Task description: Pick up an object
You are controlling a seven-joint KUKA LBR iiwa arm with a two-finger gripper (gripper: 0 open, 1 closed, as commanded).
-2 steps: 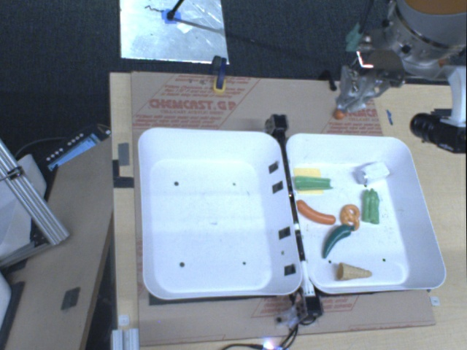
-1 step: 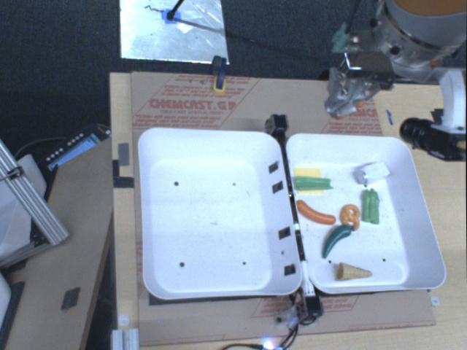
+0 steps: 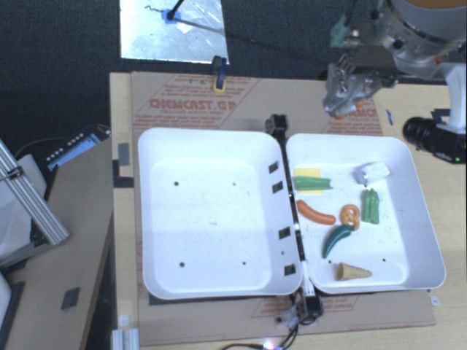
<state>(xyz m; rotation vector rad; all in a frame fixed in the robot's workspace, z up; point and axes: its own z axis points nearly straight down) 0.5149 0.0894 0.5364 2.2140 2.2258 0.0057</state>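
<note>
Gripper (image 3: 341, 102) above cardboard (image 3: 191, 102), behind rt bin (image 3: 403, 248).

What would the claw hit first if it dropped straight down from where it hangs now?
Probably the brown printed cardboard sheet behind the right-hand shallow white bin, not the toys in it. The claw looks beyond the bin's far rim, though depth is unclear.

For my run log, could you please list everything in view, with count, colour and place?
bins: 2, white, side by side on the bench
corn piece: 1, yellow, right bin, by its left wall
bean pod: 1, green, just below the corn
sausage: 1, orange-red, right bin, centre-left
pretzel: 1, orange, right bin, centre
dark green pepper: 1, below the pretzel
green vegetable: 1, right of the pretzel
white block: 1, right bin, upper part
cone: 1, tan, right bin, near edge
gripper: 1, grey, above the right bin's far edge
</note>
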